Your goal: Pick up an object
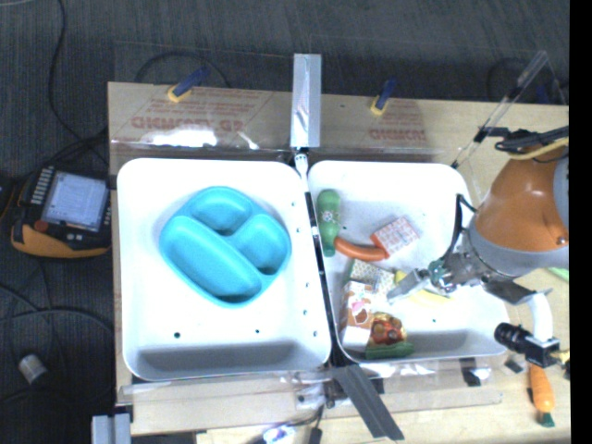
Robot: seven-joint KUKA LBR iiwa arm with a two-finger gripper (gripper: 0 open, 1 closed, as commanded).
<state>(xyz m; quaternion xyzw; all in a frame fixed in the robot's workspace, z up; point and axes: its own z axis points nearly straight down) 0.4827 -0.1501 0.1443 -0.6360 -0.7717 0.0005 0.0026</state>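
**A:** Camera view: the arm was seen reaching in from the right, and the gripper was carried low over the right bin, beside the heap of small things.

**B:** Sensibly placed, it was judged. All the loose pieces were gathered in that bin, so that was where a pick had to be tried. Was anything gripped?

**A:** That could not be told. Whether the gripper was released or clenched was not shown, and nothing was seen held in it. Its tip was pointed at the pale packets near the bin's middle, close to them or touching.

**B:** And the likely target?

**A:** Those packets were taken as the candidate: small, flat, light-coloured, piled loosely. A pink checked box was seen just above them, an orange sausage-shaped piece alongside, and a green piece against the dividing wall. A red-and-green item was noted nearest the front wall.

**B:** The left bin?

**A:** It was taken up by a blue divided dish, well apart from the gripper. It was judged too broad for this attempt.
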